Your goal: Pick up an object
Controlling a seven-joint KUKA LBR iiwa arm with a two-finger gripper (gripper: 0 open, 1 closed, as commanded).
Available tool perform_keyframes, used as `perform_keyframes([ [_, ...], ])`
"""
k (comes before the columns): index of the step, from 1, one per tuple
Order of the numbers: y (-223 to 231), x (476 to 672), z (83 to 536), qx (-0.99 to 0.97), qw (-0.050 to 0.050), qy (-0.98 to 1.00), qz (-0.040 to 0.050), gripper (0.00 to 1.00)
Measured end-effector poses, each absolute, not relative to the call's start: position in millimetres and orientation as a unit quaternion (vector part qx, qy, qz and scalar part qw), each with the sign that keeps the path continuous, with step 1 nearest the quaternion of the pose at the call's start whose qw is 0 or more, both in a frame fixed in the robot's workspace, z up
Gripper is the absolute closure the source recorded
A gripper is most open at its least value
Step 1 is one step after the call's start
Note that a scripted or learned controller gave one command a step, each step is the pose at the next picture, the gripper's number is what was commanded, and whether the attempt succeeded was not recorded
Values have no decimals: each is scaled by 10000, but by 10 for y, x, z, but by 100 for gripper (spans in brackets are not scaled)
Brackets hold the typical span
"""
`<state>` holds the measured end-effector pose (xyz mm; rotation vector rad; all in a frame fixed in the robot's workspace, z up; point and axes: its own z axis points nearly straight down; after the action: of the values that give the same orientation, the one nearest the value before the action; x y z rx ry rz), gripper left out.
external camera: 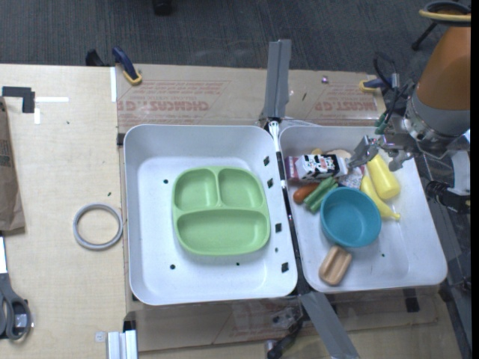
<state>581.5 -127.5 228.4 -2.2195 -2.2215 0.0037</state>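
The right bin [419, 260] holds a blue bowl [350, 217], a yellow bottle-shaped toy [382, 176], and a thin yellow piece [386, 208] beside the bowl. It also holds a small printed carton [314, 166], a red piece [302, 194], a green stick [322, 192] and a tan loaf-like piece [334, 265]. My gripper [378, 155] hangs over the bin's far right part, just above the top of the yellow toy. Its fingers are spread, with nothing held between them.
In the left bin [142, 260] lies a green divided plate [221, 210]. On the bench to the left are a tape ring [97, 225], scissors [11, 316] and a brown bag [7, 170]. A grey post [278, 77] stands behind the bins.
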Motion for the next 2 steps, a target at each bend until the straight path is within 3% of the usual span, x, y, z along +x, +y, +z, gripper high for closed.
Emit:
perform_keyframes([
  [1, -1754, 6177, 1615, -6889, 6, -7249, 11, 0],
  [2, -2177, 6304, 968, -6501, -15, -7598, -42, 0],
])
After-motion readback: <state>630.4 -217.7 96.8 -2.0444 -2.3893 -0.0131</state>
